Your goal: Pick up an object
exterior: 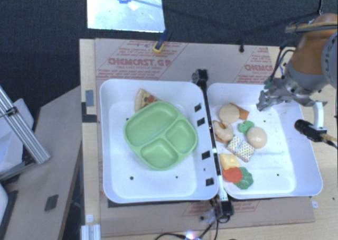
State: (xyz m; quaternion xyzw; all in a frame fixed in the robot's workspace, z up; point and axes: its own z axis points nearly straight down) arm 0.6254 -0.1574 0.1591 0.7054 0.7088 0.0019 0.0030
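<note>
A cluster of toy food (237, 142) lies in the left half of the right bin (296, 175): a bread roll (229, 112), an egg (256, 137), a checkered packet (242, 149) and a tomato (233, 174). The end effector (262, 104) hangs over the bin's far part, just right of the roll, holding nothing; how far it is open I cannot tell. The left bin (113, 181) holds a green divided plate (160, 135) with a pizza slice (143, 98) at its far-left edge.

Right bin (296, 181): right half bare, free access; toy food pile (237, 146) crowds left side by divider (208, 133).

Grey arm (317, 70) — orange band (black cables) — grey tool (264, 102)
</note>
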